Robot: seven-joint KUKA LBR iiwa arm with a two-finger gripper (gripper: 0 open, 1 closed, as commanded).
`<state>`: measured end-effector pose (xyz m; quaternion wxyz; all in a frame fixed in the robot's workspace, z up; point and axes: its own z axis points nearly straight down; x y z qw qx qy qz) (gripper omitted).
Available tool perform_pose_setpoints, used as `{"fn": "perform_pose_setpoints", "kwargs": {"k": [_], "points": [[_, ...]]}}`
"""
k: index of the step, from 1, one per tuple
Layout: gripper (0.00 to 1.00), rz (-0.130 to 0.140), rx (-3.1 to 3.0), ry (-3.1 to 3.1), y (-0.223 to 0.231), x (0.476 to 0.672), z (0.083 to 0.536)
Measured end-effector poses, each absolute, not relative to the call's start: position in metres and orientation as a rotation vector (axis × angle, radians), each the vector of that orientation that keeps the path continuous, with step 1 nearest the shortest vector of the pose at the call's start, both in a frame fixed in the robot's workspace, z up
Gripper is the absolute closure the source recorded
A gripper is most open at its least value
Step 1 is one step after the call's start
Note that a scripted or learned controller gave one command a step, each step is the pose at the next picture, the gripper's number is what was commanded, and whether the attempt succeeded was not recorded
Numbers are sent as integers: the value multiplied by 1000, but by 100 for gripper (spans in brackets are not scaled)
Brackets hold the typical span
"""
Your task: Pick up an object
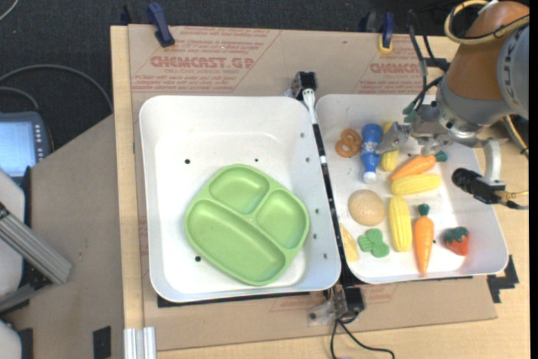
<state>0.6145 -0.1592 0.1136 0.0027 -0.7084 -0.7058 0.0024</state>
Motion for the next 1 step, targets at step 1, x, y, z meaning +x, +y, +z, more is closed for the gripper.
{"fn": "perform_pose_setpoints", "kwargs": {"k": [1], "points": [[0,3,-2219,-2217,-155,600,83]]}}
